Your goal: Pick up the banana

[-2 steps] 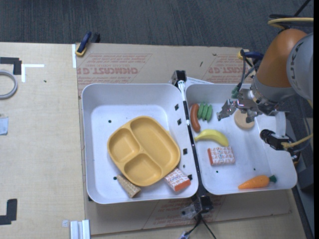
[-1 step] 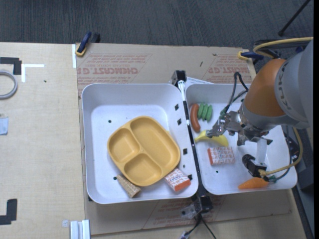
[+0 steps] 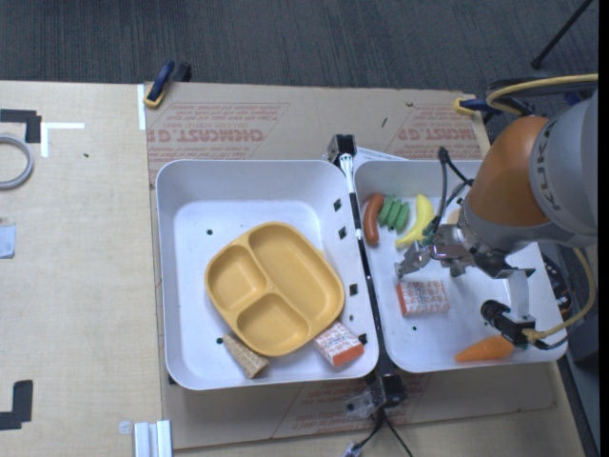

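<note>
Plainly, the banana (image 3: 420, 219) lies in the right bin (image 3: 419, 352), near its far left corner, between a green vegetable (image 3: 394, 213) and the gripper (image 3: 425, 254). A red sausage (image 3: 372, 218) lies left of the green piece. The arm (image 3: 519, 184) reaches in from the right, its wrist bent down over the bin, the gripper low just beside the banana's near end and above a small packet (image 3: 422, 298). Whether the fingers are wide or narrow I cannot tell.

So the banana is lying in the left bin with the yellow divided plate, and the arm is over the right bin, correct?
Not quite. The camera view shows the banana in the right bin, beside the green vegetable. The yellow divided plate is in the left bin, and the arm is over the right bin.
</note>
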`<state>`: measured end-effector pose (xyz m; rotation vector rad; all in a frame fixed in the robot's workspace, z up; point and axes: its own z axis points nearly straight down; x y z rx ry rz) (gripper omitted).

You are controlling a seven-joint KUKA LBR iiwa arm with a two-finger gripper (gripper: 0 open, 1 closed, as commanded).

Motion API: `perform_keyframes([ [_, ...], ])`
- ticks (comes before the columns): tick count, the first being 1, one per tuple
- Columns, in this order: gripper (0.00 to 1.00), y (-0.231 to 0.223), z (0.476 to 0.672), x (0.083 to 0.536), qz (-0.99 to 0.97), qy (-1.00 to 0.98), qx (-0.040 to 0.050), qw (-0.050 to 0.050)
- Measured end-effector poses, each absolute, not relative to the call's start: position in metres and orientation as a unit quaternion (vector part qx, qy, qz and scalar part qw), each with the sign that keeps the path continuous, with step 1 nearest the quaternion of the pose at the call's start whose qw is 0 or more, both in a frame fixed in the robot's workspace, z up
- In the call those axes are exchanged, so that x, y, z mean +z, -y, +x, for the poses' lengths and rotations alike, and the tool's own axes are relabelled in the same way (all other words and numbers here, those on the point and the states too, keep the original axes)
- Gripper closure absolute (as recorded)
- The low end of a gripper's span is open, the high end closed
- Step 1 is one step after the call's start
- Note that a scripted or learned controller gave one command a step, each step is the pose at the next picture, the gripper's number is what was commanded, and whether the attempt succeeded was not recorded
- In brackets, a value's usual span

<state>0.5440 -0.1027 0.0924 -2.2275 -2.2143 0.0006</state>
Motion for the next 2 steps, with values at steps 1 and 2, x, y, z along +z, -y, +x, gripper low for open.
perform_keyframes([
  [1,0.0,0.1057,0.6274,0.0924,-0.765,0.644,0.0004,0.0],
  [2,1.0,0.1061,0.627,0.1021,-0.765,0.644,0.0019,0.0],
])
